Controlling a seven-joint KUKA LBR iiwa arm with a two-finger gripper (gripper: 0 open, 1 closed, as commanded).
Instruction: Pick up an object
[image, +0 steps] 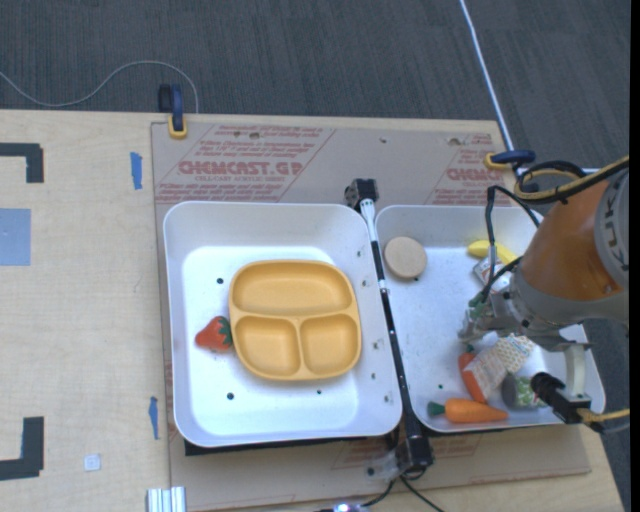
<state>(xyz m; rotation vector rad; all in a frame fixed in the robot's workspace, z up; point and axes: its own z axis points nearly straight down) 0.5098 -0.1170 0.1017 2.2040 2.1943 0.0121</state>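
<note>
Where the wooden bench (80, 330) meets a sheet of printed cardboard (300, 165), 2 shallow white bins sit side by side, their inner rims touching along a black bar. Grey carpet (300, 50) fills the floor beyond the bench, crossed by a thin white cable.

Left bin (185, 330): a yellow plate (295, 320) with 3 compartments lies near the middle, and a toy strawberry (213, 335) touches its left edge. White floor shows all around the plate, widest along the near side.

Right bin (420, 330): a round tan disc (406, 257) lies near the far left corner, well apart from the rest. A yellow piece (482, 247) sits by the far wall, and a carrot (473, 409) lies along the near wall beside a small mesh bag (500, 362) of items. The bin's left half is bare floor.

The gripper (482, 322) hangs over the clutter just above the mesh bag; whether it is apart or together cannot be made out.
</note>
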